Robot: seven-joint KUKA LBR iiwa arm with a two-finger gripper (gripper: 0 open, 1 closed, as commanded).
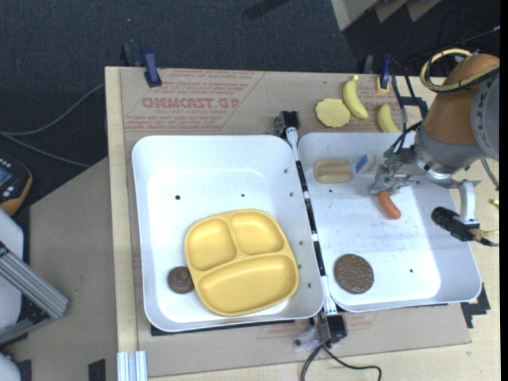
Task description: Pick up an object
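Gripper hangs low in the right bin, directly over the orange sausage, apparently lined up for a grasp, its state unclear.

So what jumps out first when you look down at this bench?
Probably the big yellow divided tray lying in the left bin, with a small brown round piece touching its left edge. Next, the grey arm reaching in from the right, its claw low over the right bin just above a small orange sausage. Two bananas and a yellow disc lie on the board behind that bin.
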